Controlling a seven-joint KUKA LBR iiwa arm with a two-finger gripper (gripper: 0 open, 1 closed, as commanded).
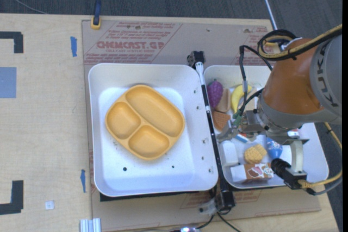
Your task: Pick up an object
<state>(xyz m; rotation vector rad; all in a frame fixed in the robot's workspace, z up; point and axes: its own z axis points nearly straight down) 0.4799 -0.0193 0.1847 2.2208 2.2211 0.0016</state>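
Clearly, the banana [237, 97] stands upright beside the gripper [237, 130].

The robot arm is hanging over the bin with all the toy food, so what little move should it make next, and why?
Probably a short drop straight down. The arm hangs over the right bin, where the purple piece, the yellow piece and the waffle-like piece lie loose. Its hand sits above them with nothing visibly gripped.

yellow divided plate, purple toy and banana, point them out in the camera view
yellow divided plate [144, 121], camera view, ridge where its compartments meet
purple toy [216, 93], camera view, middle of its body
banana [237, 97], camera view, middle of its visible curve
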